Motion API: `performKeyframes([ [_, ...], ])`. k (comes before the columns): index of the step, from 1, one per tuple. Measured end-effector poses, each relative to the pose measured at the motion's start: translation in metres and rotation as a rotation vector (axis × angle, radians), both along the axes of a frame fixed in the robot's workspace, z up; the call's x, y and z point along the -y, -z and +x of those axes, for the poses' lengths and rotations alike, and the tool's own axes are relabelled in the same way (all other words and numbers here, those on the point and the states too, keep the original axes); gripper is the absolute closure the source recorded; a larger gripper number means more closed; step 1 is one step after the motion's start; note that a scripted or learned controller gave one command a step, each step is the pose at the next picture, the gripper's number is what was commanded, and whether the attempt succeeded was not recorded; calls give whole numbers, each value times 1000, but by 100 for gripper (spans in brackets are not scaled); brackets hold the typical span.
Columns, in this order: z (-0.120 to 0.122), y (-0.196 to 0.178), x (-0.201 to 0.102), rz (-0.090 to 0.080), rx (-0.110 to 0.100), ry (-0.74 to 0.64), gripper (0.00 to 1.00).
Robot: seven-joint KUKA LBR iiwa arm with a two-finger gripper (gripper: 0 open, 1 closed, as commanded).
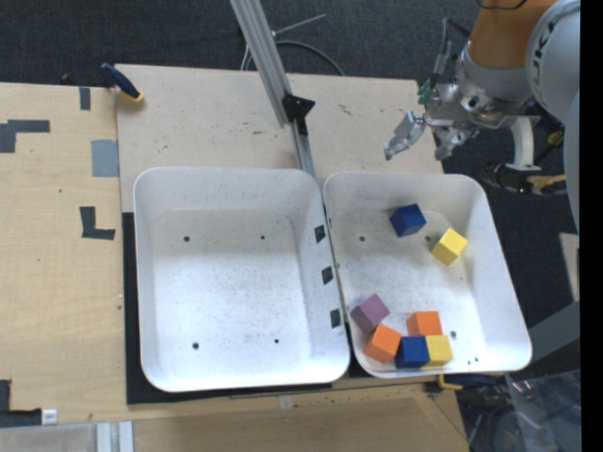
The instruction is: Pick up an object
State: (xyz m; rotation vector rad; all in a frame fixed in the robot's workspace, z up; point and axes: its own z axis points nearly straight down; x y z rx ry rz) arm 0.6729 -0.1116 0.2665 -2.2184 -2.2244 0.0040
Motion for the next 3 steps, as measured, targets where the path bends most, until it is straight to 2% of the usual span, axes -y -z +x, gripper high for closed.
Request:
performKeyframes([
  [1,-18,101,53,1,-9,5,0],
  [2,-25,180,54,2,-7,1,0],
  [3,-23,165,53,2,-1,-1,100],
])
